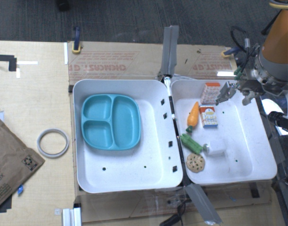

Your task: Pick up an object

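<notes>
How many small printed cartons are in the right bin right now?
2. One small red-and-white printed carton leans at the far wall; one orange-and-white printed carton lies just nearer, beside the orange toy carrot. None seem hidden.

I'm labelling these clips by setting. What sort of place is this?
Probably a robotics lab bench for pick tests: an arm over two white bins, toy food like a carrot, cardboard and tape around.
</notes>
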